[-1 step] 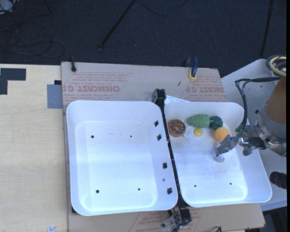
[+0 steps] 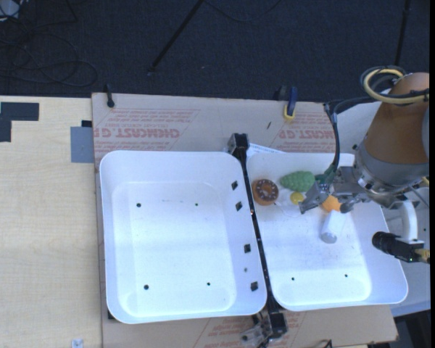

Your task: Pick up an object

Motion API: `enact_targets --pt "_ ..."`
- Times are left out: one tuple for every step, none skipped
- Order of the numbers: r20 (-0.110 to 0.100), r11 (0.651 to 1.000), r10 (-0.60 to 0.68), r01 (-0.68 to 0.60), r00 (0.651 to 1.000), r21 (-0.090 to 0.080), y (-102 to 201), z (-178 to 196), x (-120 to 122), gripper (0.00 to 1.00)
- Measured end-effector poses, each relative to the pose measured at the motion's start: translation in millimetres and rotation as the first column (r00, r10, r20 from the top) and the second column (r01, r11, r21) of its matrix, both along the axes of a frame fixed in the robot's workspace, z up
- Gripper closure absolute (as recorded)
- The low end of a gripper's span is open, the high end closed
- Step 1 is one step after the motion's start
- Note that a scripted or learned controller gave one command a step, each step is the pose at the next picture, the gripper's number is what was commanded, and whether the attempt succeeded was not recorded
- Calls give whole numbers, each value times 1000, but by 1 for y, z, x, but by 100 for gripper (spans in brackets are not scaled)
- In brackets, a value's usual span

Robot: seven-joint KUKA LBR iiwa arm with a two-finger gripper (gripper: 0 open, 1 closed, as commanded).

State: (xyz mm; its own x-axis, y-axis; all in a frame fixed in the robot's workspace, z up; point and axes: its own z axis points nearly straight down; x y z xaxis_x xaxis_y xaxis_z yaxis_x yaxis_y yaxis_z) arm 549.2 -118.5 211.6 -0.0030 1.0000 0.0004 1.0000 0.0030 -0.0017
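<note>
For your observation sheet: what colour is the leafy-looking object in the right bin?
Green, seen in the camera view.

A single fixed camera hangs above the desk [image 2: 43, 230] and looks down at a slant, so the far edge of the desk and the dark floor [image 2: 203, 35] beyond it fill the top of the picture. It stands far enough back to take in both white bins whole, the left bin [image 2: 112, 194] and the right bin [image 2: 391, 285] side by side. The arm [image 2: 399, 129] enters from the right edge.
</note>
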Motion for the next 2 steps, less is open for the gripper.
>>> enact_targets --pt "0 1000 -5 5 1000 -3 -62 -67 55 0" --pt "-3 1000 -2 2 1000 0 -60 -98 50 0"
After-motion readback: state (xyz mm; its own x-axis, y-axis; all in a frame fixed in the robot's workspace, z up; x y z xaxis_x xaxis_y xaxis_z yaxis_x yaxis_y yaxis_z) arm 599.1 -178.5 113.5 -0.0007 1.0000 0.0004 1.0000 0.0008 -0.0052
